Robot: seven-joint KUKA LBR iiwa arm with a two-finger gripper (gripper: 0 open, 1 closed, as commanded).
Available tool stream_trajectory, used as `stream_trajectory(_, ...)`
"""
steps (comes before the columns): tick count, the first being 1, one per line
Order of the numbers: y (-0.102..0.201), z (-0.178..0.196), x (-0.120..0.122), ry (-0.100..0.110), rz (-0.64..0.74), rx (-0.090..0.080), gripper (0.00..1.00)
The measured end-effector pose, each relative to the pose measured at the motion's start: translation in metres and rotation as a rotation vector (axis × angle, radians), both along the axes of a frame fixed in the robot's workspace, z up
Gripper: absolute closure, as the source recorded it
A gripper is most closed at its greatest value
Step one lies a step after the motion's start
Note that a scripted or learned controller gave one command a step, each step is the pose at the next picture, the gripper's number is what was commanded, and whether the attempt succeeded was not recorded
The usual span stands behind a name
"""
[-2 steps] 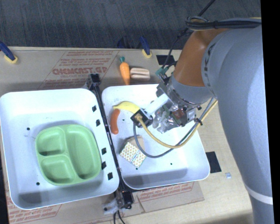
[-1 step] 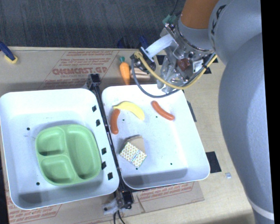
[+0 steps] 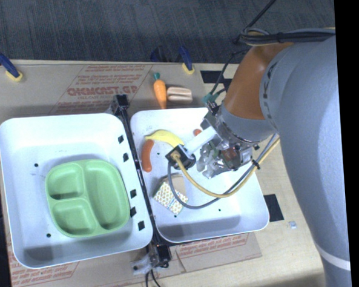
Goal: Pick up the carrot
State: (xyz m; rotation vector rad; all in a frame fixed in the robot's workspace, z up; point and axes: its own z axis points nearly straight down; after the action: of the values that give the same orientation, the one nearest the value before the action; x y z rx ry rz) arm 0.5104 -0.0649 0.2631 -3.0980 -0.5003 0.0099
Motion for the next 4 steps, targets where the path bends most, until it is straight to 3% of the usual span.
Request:
stream_trajectory(1, 0.036, 0.173, 0.015, -0.006, 0.014, -0.002, 1.00)
stream_trajectory(2, 0.070, 0.037, -0.018, 0.000, -0.050, -0.002, 1.00)
stream_trajectory(3, 0.066, 0.019, 0.006, 0.000, 0.334, 0.002, 1.00)
stream_trajectory(4, 0.005, 0.024, 0.055, -0.004, 0.382, 0.001, 1.00)
